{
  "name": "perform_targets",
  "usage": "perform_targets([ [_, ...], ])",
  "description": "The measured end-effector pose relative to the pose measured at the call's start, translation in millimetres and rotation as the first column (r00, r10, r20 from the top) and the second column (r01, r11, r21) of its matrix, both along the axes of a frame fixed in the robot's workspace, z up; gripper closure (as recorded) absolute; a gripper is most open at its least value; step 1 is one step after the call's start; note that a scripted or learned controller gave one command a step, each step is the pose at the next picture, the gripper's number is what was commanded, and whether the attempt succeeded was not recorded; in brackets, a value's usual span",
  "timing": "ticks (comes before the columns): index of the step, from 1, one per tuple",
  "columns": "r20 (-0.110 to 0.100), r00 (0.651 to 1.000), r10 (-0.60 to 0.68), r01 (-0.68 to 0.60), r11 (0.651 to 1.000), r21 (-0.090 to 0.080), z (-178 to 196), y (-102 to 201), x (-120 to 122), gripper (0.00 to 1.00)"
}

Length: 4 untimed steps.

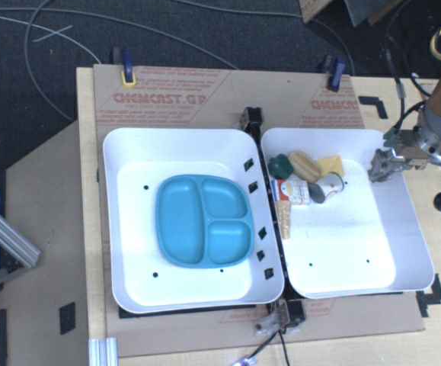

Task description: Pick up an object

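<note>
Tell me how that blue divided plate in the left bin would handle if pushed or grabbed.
The blue plate looks like rigid moulded plastic, so probably stiff and light. Lying flat in the left bin, it would likely slide rather than tip. Its low, rounded rim may be hard to pinch.

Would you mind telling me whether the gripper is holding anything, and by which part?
Nothing is held: the gripper hangs above the right white bin's far right edge, apart from the objects.

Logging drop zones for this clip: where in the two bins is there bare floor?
Right bin: the near half and right side are bare; items crowd its far-left corner. Left bin: the blue tray fills the middle, leaving a bare margin around it. The claw hangs over the right bin's far-right edge.
</note>
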<state>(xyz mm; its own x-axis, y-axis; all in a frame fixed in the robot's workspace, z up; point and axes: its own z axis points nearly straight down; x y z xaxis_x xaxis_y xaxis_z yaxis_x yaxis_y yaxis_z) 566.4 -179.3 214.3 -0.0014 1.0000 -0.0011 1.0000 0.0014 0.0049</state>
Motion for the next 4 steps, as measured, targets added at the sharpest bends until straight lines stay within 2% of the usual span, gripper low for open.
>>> perform_targets([
  [1,0.000,1.000,0.000,0.000,1.000,0.000,42,0,1,1.00],
  [3,-0.003,1.000,0.002,-0.002,1.000,0.001,41,100,35,1.00],
  [4,-0.005,1.000,0.003,-0.003,1.000,0.002,43,156,36,1.00],
])
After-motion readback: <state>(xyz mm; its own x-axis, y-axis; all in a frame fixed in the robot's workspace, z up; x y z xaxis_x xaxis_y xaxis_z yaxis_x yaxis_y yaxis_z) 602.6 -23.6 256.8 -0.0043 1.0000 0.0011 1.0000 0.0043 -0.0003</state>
